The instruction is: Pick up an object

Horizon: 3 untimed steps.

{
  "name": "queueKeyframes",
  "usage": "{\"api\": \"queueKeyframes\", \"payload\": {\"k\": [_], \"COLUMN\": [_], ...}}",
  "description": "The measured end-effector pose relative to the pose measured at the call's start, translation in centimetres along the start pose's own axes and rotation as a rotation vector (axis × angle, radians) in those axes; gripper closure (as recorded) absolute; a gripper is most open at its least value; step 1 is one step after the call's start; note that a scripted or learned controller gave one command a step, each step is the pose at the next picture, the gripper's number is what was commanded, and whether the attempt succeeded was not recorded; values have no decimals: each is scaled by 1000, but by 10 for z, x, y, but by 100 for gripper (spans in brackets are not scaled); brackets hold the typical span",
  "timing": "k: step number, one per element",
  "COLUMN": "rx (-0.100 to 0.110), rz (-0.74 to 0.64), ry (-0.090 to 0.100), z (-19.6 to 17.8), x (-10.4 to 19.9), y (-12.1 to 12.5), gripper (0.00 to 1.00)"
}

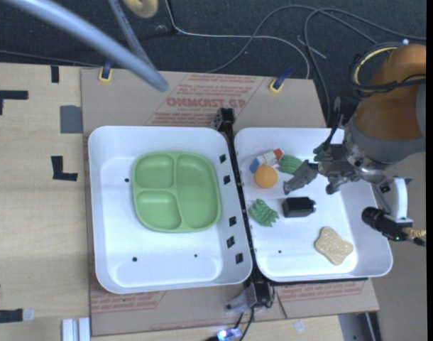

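Left bin [106,190]: green divided plate [177,192]. Right bin [365,258], pick source: arm [387,112] above, jaws [317,177] released, grasping nothing, poised just above black block [299,207]; near block: tan biscuit [333,246], orange ball [266,177], green leafy toy [263,212]

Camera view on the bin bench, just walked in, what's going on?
The KUKA arm reaches in from the right, with its gripper above the right bin. The gripper sits just over a black block and holds nothing that I can see. Loose in that bin are an orange ball, two green pieces, a small red, white and blue item and a tan biscuit-shaped piece. The left bin holds a green divided plate.
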<state>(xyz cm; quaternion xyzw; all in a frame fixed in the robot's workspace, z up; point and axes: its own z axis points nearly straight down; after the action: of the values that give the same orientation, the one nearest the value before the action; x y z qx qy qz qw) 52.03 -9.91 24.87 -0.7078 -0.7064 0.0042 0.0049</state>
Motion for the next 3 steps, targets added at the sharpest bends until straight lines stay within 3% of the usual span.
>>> {"api": "queueKeyframes", "payload": {"k": [1,2,3], "rx": [-11,-7,-6], "rz": [-3,-3,-2], "ry": [-1,-1,-1], "z": [-5,53,102], "x": [0,3,-3], "y": [2,11,5], "gripper": [0,0,0]}}
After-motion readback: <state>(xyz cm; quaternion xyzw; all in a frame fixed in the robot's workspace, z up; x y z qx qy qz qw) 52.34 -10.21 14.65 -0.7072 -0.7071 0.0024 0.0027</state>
